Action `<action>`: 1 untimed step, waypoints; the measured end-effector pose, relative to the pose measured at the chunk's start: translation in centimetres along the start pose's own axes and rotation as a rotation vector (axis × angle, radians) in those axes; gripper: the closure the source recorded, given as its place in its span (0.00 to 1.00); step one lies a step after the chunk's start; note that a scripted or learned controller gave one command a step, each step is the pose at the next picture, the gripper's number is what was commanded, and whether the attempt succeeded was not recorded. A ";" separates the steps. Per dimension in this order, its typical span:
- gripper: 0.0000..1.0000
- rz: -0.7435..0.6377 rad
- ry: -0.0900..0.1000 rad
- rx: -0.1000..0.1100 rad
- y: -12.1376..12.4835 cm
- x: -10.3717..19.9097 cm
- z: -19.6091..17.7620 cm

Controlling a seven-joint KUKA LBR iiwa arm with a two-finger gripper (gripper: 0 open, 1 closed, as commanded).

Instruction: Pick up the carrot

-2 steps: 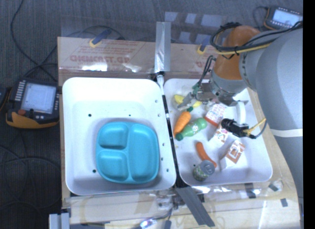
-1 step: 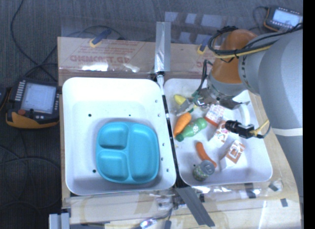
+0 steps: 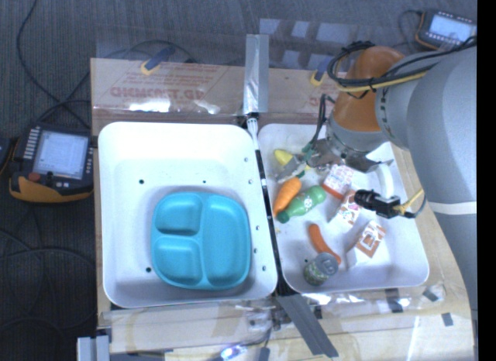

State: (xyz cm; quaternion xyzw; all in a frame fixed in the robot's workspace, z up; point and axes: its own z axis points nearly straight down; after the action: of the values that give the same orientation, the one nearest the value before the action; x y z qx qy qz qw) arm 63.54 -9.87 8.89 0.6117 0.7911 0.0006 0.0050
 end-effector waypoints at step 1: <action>0.00 0.203 0.005 -0.002 0.3 0.0 0.0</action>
State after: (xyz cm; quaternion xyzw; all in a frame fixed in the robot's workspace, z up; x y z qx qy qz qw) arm 63.84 -9.81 8.87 0.6888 0.7249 0.0034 0.0036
